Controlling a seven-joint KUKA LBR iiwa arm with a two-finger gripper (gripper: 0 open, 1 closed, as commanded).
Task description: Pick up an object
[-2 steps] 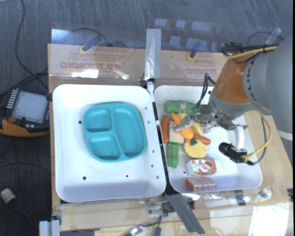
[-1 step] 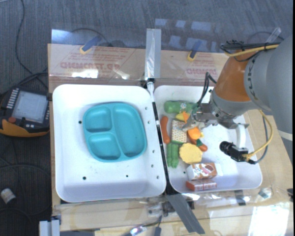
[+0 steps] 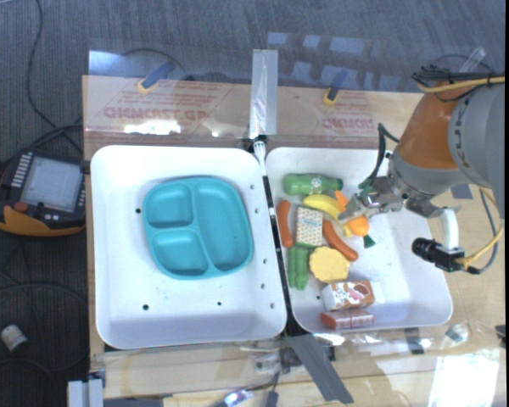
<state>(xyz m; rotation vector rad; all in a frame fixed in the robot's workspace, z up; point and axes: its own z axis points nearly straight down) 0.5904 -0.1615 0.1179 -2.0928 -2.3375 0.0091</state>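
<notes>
Toy food [image 3: 322,244] in right bin [image 3: 411,299]; teal tray [image 3: 197,225] in left bin [image 3: 119,303]

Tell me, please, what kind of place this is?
Probably a robotics lab: a robot arm reaches over two white bins on a bench, toy food in one, and cables lie on the carpet.

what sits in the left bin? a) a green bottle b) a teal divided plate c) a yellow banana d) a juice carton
b: the teal divided plate lies in the left bin, while the toy foods, such as the banana, are piled in the right bin.
</notes>
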